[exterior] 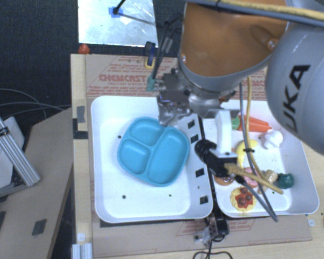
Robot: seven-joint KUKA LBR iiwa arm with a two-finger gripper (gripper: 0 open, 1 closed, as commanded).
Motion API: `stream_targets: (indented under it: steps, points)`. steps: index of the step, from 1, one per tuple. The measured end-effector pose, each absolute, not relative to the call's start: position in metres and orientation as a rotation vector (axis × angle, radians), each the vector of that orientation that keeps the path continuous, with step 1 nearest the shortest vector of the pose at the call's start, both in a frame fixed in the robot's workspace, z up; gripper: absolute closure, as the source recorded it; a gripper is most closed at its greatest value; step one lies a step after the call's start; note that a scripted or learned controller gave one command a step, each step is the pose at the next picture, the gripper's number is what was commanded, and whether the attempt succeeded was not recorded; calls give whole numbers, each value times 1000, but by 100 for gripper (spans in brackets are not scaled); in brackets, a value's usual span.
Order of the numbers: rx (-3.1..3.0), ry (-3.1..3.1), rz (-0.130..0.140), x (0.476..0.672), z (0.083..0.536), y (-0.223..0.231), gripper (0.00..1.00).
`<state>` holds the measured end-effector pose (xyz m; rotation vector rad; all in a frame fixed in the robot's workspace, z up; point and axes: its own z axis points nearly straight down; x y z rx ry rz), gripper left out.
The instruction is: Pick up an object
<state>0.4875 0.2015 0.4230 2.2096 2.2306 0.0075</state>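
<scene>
Position: one fixed camera above the bench (129, 72).
Direction: it looks down at a slant on the left bin (105, 161) and the right bin (302, 185), side by side.
Nearness: close enough that the arm (248, 31), entering from the right, looms large across the upper frame.

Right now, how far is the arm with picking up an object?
Done: nothing looks lifted; the blue plate lies flat in the left bin. In hand: the end effector is low at the plate's far rim. Left: grasping and raising it. The small toys sit in the right bin.
</scene>
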Motion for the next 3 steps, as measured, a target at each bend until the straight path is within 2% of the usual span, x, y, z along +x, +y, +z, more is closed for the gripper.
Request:
stream_targets:
  steps: [3]
  points:
    - [2187,2249,16,489,455,202,100]
